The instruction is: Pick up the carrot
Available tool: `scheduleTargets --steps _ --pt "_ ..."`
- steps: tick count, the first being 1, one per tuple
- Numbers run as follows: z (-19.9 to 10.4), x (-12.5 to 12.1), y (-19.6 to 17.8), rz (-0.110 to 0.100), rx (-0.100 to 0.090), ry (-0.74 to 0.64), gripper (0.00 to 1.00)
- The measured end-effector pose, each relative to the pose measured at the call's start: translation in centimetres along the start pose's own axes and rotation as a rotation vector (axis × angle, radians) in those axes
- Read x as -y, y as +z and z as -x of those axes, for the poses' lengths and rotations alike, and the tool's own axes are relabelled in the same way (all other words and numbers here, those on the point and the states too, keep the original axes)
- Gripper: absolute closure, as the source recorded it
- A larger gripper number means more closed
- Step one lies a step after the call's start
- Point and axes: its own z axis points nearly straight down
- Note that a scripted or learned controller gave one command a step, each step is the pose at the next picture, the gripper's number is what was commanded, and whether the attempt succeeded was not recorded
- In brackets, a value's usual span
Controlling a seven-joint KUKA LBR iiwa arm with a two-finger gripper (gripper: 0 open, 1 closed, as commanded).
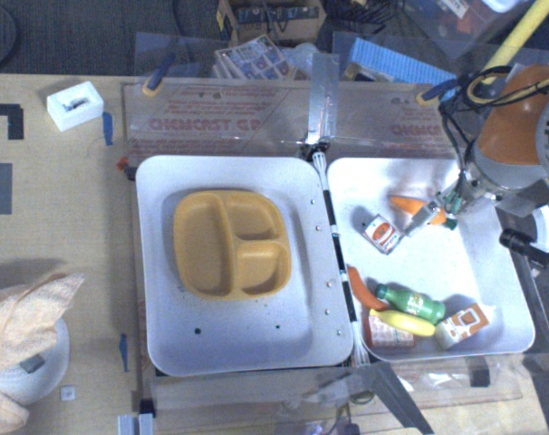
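You see the carrot (407, 204) in the right bin (492, 270), in its upper part, near the middle of the bin's width. Its long axis lies almost level across the view, only a little tilted, running from the upper left to the lower right. The left end is free and looks rounded; the right end goes under the gripper (435, 214), so you cannot tell which end is the tip.

The gripper comes in from the right, below the orange band of the arm (510, 134). It is at the right end of the carrot, touching it or just over it. The fingers are small and dark here, and you cannot tell how far open they are, or whether the carrot is between them.

Just to the lower left of the carrot a small red and white can (382, 234) lies on its side. Along the lower edge of the same bin you see a green bottle (412, 303), a yellow banana (409, 323) and a small carton (462, 324), close together. The left bin (166, 333) holds a yellow divided plate (231, 243). Both bins stand on the tabletop (48, 216).
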Motion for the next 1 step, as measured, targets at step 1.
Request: scheduleTargets --steps 1 --pt "0.25 -0.06 -1.28 0.007 0.005 0.004 1.00"
